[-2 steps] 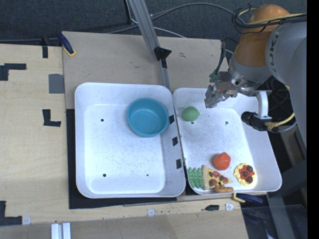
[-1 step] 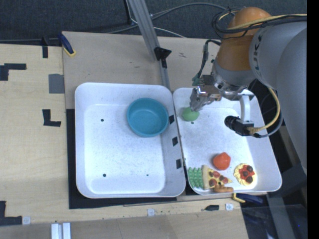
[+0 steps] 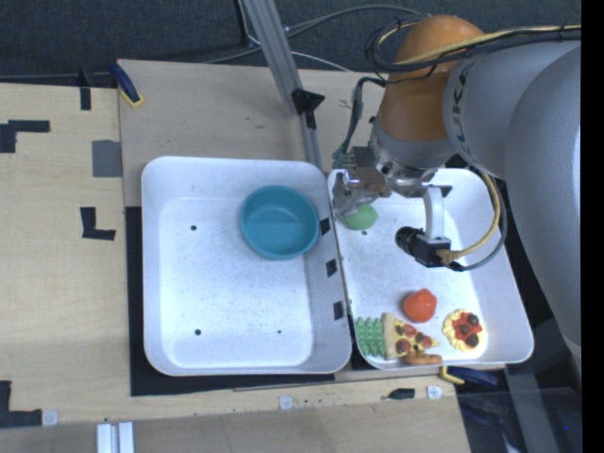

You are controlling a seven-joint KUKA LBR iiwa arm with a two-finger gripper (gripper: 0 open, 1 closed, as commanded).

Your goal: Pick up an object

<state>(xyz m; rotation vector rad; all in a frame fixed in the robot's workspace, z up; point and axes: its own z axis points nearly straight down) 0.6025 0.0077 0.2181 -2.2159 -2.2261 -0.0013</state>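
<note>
Green and round, a small ball-like plastic toy (image 3: 360, 218) lies in the right white bin (image 3: 491, 281), close to that bin's left wall and near its far end. Directly over it hangs the metal hand (image 3: 357, 194) of the grey arm, low enough that the toy's upper part is covered by it. Whether the hand is apart, together or clamped on the toy cannot be told from this angle, so no hold can be claimed.

Other candidates sit along the near edge of the same bin: a red tomato-shaped toy (image 3: 420, 304), a round yellow pastry toy with red dots (image 3: 464, 329), and a pizza-slice toy (image 3: 411, 339) beside a green ridged piece (image 3: 370, 334). In the left white bin (image 3: 170, 281) lies a shallow blue plastic bowl (image 3: 278, 221), up against the far right part.

By my reading, the approach is done and the try is at the grasp itself: nothing appears lifted off the bin floor. Left to do are a secure hold and a lift clear of the bin on the wooden counter (image 3: 57, 253)
</note>
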